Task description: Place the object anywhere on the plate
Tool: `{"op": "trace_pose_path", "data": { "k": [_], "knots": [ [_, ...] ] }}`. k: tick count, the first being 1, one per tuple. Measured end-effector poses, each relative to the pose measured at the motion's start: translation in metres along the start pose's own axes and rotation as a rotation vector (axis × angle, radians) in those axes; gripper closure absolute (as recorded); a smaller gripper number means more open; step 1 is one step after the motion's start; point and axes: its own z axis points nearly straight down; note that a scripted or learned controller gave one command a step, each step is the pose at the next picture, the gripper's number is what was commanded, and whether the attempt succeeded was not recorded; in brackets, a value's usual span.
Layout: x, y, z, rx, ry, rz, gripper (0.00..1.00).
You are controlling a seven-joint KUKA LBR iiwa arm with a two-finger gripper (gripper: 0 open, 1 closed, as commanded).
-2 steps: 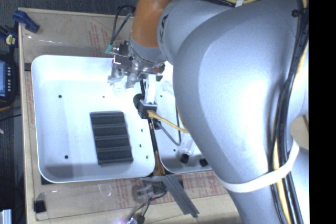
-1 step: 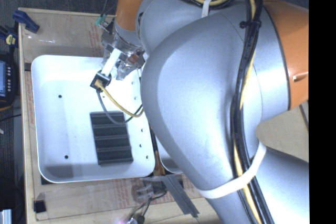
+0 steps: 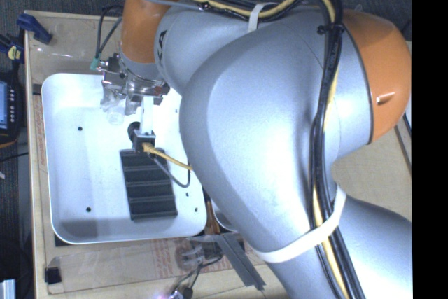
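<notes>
Over the left white bin (image 3: 63, 150), upper left of frame, the gripper (image 3: 120, 106) hovers, jaws' state unclear, above a dark ribbed block (image 3: 148, 185).

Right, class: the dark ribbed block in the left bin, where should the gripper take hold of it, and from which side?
Probably across its narrow width, mid-length, coming straight down. The block lies flat on the bin floor, and its long edges are straight and parallel, with bare floor along its left side.
</notes>
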Motion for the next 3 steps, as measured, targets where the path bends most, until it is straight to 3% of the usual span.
{"op": "trace_pose_path", "data": {
  "k": [1, 2, 3],
  "knots": [
    [-0.017, -0.070, 0.051, -0.006, 0.001, 0.187, 1.00],
    [-0.018, -0.008, -0.003, -0.004, 0.003, 0.706, 1.00],
    [-0.069, 0.005, -0.151, -0.009, 0.005, 1.034, 1.00]
  ]
}}
